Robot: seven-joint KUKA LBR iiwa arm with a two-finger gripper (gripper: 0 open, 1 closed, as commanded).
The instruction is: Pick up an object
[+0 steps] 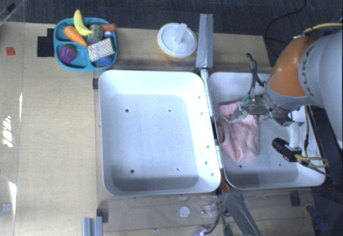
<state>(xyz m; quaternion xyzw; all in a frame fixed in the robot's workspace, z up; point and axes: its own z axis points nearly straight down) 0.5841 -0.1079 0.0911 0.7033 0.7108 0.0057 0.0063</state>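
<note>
While the one grey arm [308, 76] with its orange band comes in from the right side of the frame, its gripper [244, 113] sits low over the right-hand bin [268, 176], right at the upper edge of the one pink cloth [241, 141]. That cloth is the only loose thing I can count in either of the two white bins, and it's lying crumpled along the right bin's left wall, a bit bunched up where the gripper meets it. Honestly can't tell from this angle if the gripper is spread apart or pinched on the fabric, too small and cluttered. The left bin [155, 138] is touching its neighbour, side by side on the bench [48, 149]. Up in the upper left there's one blue tray [57, 42] with toy food: one banana [80, 23], one carrot [74, 35], one purple piece [67, 53], plus some bits I can't make out. One white lidded cup [177, 40] stands at top centre, just beside one upright metal bar [204, 42].
</note>
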